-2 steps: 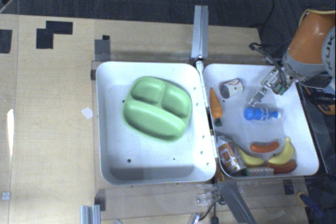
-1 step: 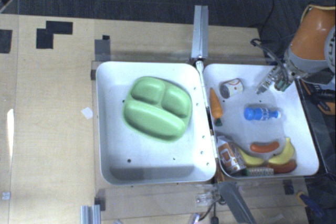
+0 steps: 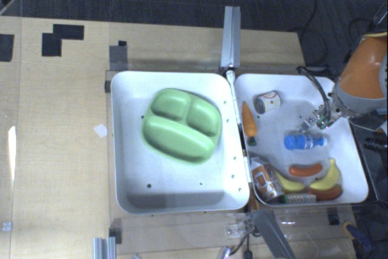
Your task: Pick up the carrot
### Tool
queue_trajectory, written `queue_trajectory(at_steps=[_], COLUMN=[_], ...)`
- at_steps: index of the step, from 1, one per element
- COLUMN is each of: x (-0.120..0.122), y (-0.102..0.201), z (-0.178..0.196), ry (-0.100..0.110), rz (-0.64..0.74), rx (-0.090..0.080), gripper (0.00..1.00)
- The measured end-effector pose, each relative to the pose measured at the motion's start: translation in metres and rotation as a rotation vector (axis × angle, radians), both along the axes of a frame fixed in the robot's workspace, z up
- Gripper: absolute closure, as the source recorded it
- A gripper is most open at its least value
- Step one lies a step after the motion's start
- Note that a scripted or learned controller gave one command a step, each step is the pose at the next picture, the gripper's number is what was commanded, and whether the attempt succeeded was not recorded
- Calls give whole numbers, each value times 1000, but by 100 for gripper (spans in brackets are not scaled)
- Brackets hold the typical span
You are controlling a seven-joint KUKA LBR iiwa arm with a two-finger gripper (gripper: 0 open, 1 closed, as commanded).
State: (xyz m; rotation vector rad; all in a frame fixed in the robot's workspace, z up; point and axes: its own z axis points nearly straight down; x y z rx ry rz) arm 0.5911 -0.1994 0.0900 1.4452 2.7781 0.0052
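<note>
The carrot [image 3: 248, 119] is orange with a small green end. It lies lengthwise along the left wall of the right bin [image 3: 357, 158], pointing toward the back. My gripper [image 3: 317, 121] hangs over the right half of that bin, just above and to the right of a blue bottle [image 3: 305, 142]. It is well to the right of the carrot, with bare bin floor between them. Nothing shows in its grasp.
A small can [image 3: 267, 101] lies at the back of the right bin. Along its front wall are a red sausage [image 3: 306, 170], a banana [image 3: 327, 178] and a brown packet [image 3: 264, 180]. A green sectioned plate [image 3: 182, 125] sits in the left bin [image 3: 130, 191].
</note>
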Motion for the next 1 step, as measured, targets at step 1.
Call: queue_trajectory(at_steps=[1], x=[7], y=[42], z=[142], ry=[2], rz=[-333], rx=[3], gripper=[100])
